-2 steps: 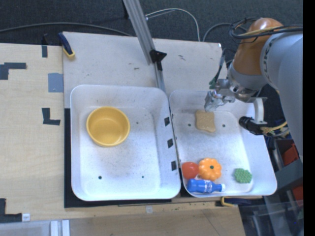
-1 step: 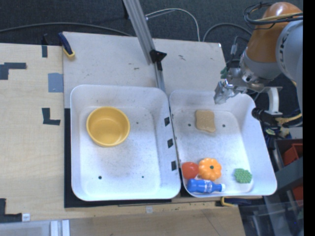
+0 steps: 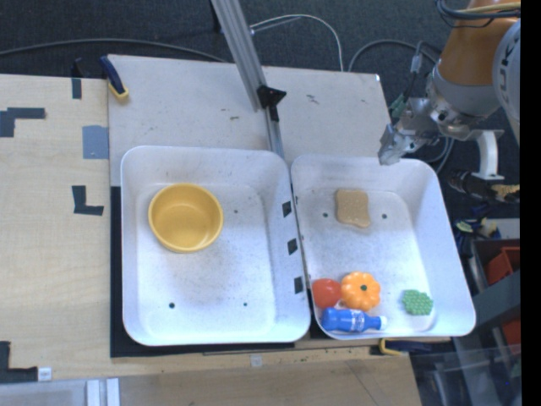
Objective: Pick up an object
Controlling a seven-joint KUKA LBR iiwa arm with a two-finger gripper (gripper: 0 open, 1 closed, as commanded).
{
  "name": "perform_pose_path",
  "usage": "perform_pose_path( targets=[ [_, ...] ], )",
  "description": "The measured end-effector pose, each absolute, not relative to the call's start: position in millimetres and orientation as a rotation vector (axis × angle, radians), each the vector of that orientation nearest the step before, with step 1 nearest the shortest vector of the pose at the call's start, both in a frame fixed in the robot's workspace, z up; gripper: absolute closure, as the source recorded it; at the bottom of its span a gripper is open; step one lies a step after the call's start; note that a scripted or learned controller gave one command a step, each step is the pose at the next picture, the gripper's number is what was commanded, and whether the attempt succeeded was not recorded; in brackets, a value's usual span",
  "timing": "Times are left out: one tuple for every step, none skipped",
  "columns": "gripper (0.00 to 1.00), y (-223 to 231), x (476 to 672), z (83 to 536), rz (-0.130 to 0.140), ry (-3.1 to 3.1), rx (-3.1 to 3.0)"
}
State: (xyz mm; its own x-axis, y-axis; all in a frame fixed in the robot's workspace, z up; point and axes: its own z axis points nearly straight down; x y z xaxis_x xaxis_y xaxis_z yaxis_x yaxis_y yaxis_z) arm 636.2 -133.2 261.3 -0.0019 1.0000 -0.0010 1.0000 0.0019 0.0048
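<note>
In the right bin [image 3: 439, 227] lie a tan slice of bread [image 3: 352, 207] toward the back, and along the front a red tomato-like piece [image 3: 326, 293], an orange pumpkin [image 3: 361, 289], a blue bottle [image 3: 352, 320] and a small green piece [image 3: 416, 302]. A yellow bowl [image 3: 186, 216] sits in the left bin [image 3: 135, 294]. My gripper [image 3: 390, 152] hangs over the back rim of the right bin, behind and right of the bread, with nothing seen between its fingers.
A grey metal pole [image 3: 241, 41] slants across the white board behind the bins. A blue and yellow clamp [image 3: 114, 77] lies at the board's back left corner. Cables trail behind the arm at the right.
</note>
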Motion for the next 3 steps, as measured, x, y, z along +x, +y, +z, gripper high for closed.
perform_pose_path(
  targets=[
    [1.0,-75,633.7,254,0.0,2.23,2.216],
    [1.0,-14,643.2,255,0.001,2.231,2.214],
    [1.0,39,643.4,238,-0.003,2.231,2.217]
  ],
)
